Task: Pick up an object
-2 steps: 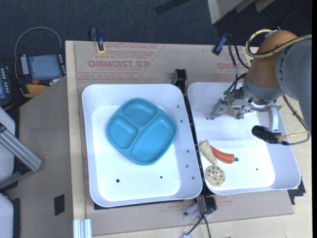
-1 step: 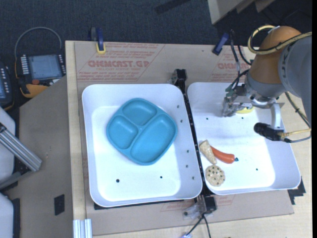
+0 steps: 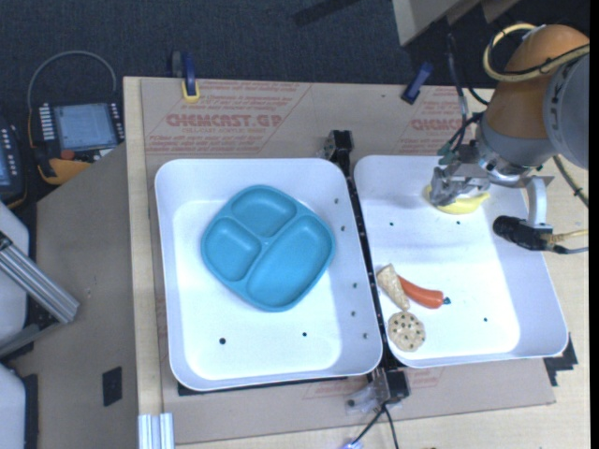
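1. A yellow object, perhaps a toy banana or lemon though too hidden to name, lies in the upper part of the right bin, in the right half of the frame.
2. The claw sits directly over this yellow object, covering most of it. Whether it is spread or closed, and whether it grips the object, I cannot tell from this angle.
3. The grey arm with its orange band enters from the upper right corner of the frame.
4. Lower in the same bin, near its left wall, lie a beige bread-like piece, an orange carrot-like toy touching it, and a round speckled cookie just below them.
5. The left bin, centre-left of the frame, holds a blue divided plate with three compartments.
6. Both bins rest on a cardboard-covered counter.
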